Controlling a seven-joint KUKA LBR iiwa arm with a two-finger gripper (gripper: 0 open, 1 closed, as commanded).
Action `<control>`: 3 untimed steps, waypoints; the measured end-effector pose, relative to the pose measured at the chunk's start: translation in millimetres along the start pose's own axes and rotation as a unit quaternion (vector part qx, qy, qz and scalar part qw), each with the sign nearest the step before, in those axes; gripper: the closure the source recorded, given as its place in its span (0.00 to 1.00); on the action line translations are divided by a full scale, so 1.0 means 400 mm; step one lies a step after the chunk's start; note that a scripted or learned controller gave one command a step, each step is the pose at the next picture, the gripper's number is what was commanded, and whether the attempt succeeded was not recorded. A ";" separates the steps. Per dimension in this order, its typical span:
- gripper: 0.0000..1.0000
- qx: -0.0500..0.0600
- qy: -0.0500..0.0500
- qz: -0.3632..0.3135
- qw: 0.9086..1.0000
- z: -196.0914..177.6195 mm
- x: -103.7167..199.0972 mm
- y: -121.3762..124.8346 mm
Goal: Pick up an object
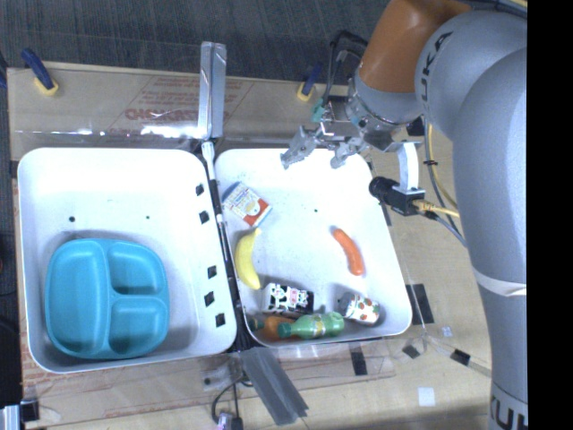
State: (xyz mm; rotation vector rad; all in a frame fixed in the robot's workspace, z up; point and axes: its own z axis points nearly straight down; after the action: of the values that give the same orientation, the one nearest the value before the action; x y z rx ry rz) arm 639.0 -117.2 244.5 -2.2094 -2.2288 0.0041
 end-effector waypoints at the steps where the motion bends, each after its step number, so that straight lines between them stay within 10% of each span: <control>1: 0.00 0.000 0.000 0.012 1.000 0.070 -0.067 -0.121; 2: 0.00 0.000 -0.001 0.000 1.000 0.117 -0.227 -0.252; 3: 0.00 -0.001 0.000 -0.011 1.000 0.384 -0.228 -0.182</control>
State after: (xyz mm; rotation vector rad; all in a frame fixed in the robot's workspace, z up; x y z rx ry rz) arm 566.4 -208.7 91.3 -2.1868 -2.2532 0.0028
